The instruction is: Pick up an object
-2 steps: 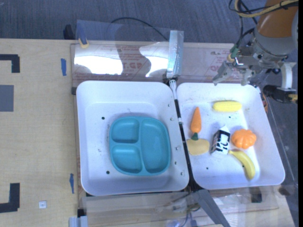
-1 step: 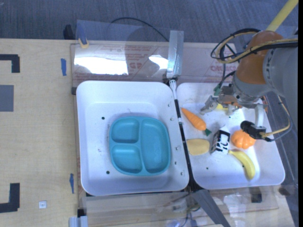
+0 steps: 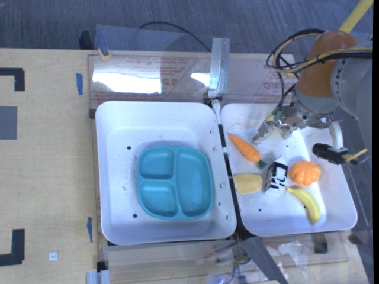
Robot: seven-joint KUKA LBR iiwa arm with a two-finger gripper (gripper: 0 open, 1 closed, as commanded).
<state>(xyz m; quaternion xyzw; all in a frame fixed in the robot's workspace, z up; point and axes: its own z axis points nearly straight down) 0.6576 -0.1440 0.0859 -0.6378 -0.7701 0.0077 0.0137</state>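
Two white bins on bench [image 3: 47, 158], hand [image 3: 269, 127] over right one.
L bin [image 3: 112, 123]: teal divided tray [image 3: 174, 181]. R bin [image 3: 337, 212]: carrot [image 3: 245, 148], potato [image 3: 248, 183], pumpkin [image 3: 305, 173], banana [image 3: 308, 202], black-white block [image 3: 275, 176]; hand spread, holding nothing, near carrot.

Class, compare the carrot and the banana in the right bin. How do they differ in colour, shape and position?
Colour: the carrot is orange with a green end, the banana yellow with dark tips.
Shape: the carrot is a straight taper, the banana curves.
Position: the carrot lies near the bin's left wall, mid-bin; the banana lies toward the near right corner.
Both lie flat, slanting the same way, and nothing grips them.
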